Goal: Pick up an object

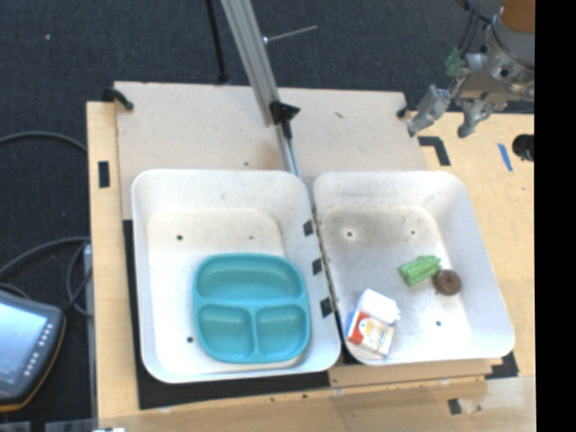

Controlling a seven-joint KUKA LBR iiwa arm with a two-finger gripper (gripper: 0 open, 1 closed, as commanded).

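The left bin (153, 232) holds a teal divided tray (252, 308). The right bin (468, 232) holds a small carton (373, 326), a green object (419, 269) and a brown, perhaps round, piece (446, 283). Above, well apart, the gripper (447, 114) hovers, fingers spread, pinching nothing.

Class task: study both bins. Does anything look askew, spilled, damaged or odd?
Little stands out. The small carton lies tilted at the right bin's near edge, partly over the rim. That bin's floor is smudged grey. The teal tray sits flat in the left bin.

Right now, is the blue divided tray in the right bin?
No. The blue divided tray lies in the left bin; the right bin holds the small items.
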